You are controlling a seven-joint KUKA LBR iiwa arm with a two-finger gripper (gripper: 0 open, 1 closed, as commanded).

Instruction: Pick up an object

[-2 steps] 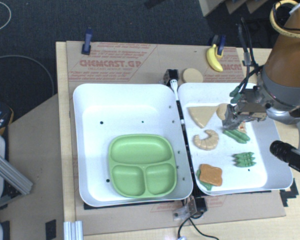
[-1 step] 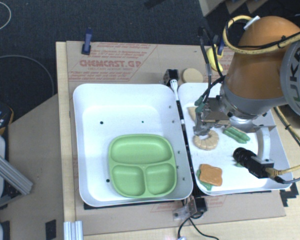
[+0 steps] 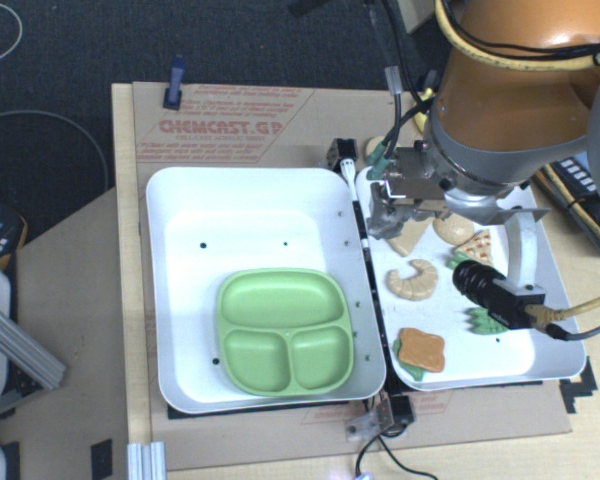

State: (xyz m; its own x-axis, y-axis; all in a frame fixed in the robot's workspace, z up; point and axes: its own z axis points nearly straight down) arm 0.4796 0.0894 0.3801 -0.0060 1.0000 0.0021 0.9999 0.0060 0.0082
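Dark speckled carpet around a brown board surface [image 3: 230, 138] with a matte paper skin printed in red lettering. A blue clip [image 3: 174, 83] sits on its far edge.

Two shallow white plastic bins with glossy walls and rounded corners stand side by side, touching along the middle.
- Left white bin [image 3: 180, 268]: holds a pale green plastic plate [image 3: 283, 330], a rounded rectangle moulded into three compartments, smooth, lying flat toward the near side.
- Right white bin [image 3: 480, 373]: holds the small toy foods, the task's candidates.

Toy foods in the right bin:
- Tan crescent croissant [image 3: 412, 280], ridged, at mid-bin near the left wall.
- Orange-brown toast slice [image 3: 421, 349], squarish with a darker crust edge, at the near left corner.
- Wedge-shaped pizza slice [image 3: 477, 246], yellow with red spots, further right.
- Pale cream oval piece [image 3: 452, 228], just behind the pizza slice.
- Beige angular chunk [image 3: 410, 236], directly under the gripper, partly covered.
- Green jagged leafy piece [image 3: 485, 318], partly hidden, on the right side.

Grey arm [image 3: 510, 68] with a broad glossy orange band comes in from the right and covers the bin's far corner. Metal gripper [image 3: 385, 216] hangs low over the far-left part of the right bin, close to the dividing walls. Cannot tell whether it is released or clenched, and nothing is seen held in it. All the foods lie on the bin floor.
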